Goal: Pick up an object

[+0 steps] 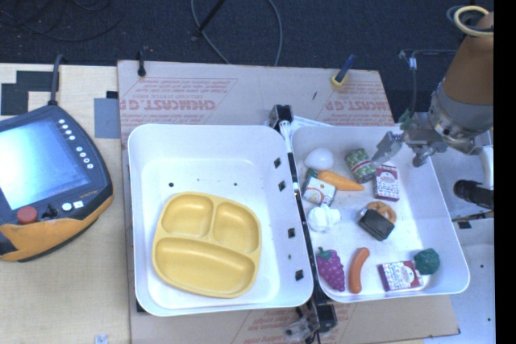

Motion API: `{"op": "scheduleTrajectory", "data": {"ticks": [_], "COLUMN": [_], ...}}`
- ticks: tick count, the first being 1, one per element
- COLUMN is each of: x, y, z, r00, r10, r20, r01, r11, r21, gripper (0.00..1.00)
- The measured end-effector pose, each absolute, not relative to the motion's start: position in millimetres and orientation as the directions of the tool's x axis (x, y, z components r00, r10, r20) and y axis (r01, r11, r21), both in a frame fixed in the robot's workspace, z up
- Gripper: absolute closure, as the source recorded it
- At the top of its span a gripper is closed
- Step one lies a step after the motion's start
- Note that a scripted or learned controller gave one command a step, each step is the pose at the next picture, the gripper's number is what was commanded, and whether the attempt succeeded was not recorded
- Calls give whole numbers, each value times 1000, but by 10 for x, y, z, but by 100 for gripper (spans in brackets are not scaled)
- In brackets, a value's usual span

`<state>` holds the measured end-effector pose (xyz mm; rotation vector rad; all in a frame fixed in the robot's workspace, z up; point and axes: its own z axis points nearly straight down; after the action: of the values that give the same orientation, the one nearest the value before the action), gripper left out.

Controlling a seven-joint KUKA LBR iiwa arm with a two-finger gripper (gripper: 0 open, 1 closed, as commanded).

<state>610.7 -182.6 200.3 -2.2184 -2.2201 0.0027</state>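
From my station I log the bench (201,89) first: a cardboard-covered top with printed lettering, bearing two white bins side by side.

Left bin (149,149): holds one yellow divided tray (208,244), three compartments, lying flat toward the near side.

Right bin (447,221): holds the small items listed below.

Arm (468,80): reaches in from the right, orange band above the wrist, hanging over the far right corner of the right bin.

Pendant (44,173): left of the bins, lit screen, orange underside.

Gripper (403,147): above the bin's far right part, near the green can. I see its fingers spread apart, with nothing between them.

Items, right bin:
- carrot (340,181), lying across the middle far part
- white egg (319,159), just beyond the carrot
- green can (360,164), tilted, right of the carrot
- red carton (388,182), right of the can
- small box (319,192), by the left wall
- white lump (324,217), near the box
- doughnut (380,211), with a black block (376,225) touching it
- grapes (330,268), near left corner
- sausage (359,269), beside the grapes
- red packet (399,275)
- broccoli (427,261), near right corner
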Motion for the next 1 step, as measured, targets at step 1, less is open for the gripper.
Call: {"op": "scheduleTrajectory", "data": {"ticks": [1], "x": [5810], "y": [-1658], "z": [888], "r00": [0], "r10": [1000], "r20": [-1], "r01": [1000], "r11": [0], "r21": [0], "gripper": [0]}}
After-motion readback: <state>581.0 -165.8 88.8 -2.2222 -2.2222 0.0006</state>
